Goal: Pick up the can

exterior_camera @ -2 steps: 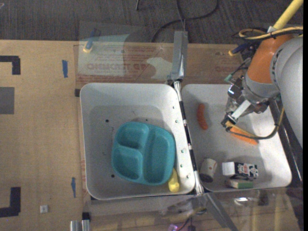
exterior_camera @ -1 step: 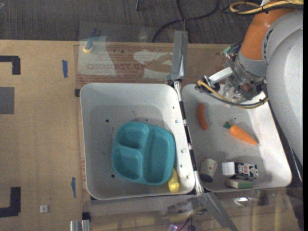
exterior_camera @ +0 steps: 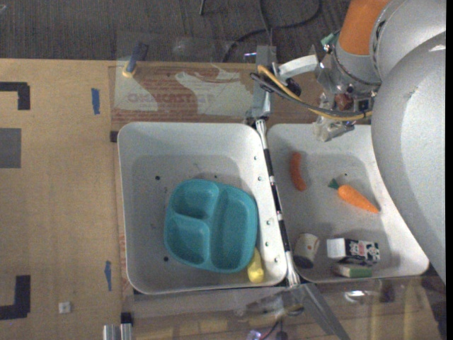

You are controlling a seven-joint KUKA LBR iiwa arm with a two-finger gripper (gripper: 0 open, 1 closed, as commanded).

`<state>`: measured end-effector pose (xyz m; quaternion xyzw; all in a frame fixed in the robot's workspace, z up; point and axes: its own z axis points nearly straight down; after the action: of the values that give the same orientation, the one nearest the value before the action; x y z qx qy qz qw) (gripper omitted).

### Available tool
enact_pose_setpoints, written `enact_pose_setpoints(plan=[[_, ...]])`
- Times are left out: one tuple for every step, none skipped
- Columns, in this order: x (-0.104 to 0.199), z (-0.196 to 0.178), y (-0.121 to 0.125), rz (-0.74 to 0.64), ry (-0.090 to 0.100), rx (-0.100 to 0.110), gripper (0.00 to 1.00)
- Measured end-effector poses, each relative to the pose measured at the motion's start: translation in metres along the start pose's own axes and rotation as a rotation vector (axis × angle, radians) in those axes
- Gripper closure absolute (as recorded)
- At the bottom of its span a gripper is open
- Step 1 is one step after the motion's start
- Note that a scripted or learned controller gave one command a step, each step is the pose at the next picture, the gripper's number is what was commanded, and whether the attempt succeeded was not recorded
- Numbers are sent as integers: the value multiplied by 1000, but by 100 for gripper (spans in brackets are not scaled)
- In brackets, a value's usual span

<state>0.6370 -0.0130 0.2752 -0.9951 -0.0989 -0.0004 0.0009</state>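
- Right now my gripper [exterior_camera: 333,127] hangs over the far rim of the right bin [exterior_camera: 396,261], up near its back edge; from this slanted overhead angle I cannot tell how it is set, released or clenched, and nothing shows in its grasp.
- Just above it sit my wrist with its loose cables [exterior_camera: 297,94] and the orange band [exterior_camera: 364,16]; my grey arm body covers the right side of this bin.
- Nearest below me: a reddish sausage-shaped piece [exterior_camera: 299,171], lying lengthwise by the divider.
- A little right of that, a toy carrot [exterior_camera: 355,197], tilted, green end toward the sausage.
- The can [exterior_camera: 306,249] is at the near end of the right bin, in the corner by the divider, lying on its side as best I can judge, open end toward the camera.
- Just beside it to the right: a small white carton with dark print [exterior_camera: 354,249] and a pale flat piece [exterior_camera: 350,269] against the near wall.
- Left bin [exterior_camera: 141,154]: a teal divided plate [exterior_camera: 211,224], a yellow item [exterior_camera: 255,268] tucked at its near corner.
- Step, as I judge it: approach, not yet begun in earnest. I am well apart from the can.
- Next move calls for travelling across the bin toward the near corner, lining up over the can, then descending without clipping the divider or the carton.
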Motion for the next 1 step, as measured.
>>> enact_pose_setpoints(plan=[[22, -48, -110, -62, 0, 0, 100]])
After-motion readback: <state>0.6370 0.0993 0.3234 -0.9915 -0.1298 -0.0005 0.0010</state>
